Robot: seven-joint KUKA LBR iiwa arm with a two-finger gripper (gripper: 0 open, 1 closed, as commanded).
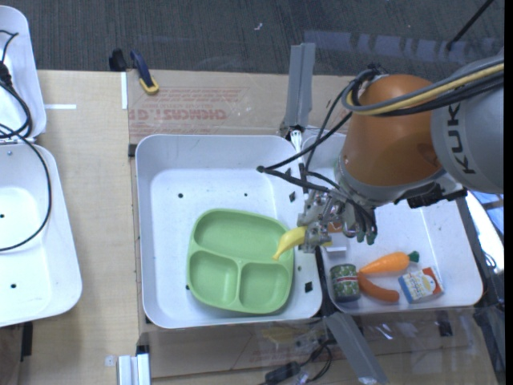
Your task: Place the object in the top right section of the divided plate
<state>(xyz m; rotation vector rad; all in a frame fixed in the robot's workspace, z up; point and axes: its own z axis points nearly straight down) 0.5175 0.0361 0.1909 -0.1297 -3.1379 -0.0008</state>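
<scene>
A green divided plate (pixel 232 251) lies in the left bin (pixel 160 215), with one long section at the top and two smaller ones below. A yellow banana (pixel 288 241) hangs tilted over the plate's right rim, at the top right section's edge. My gripper (pixel 311 235) is just right of it, shut on the banana's upper end. The orange wrist band and cables hide most of the hand.
The right bin (pixel 449 255) holds an orange carrot (pixel 387 264), a green can (pixel 345 281), a red sausage-like piece (pixel 378 292) and a small carton (pixel 420 284). A ridge where the two bins meet runs below the gripper. Another white bin stands at far left.
</scene>
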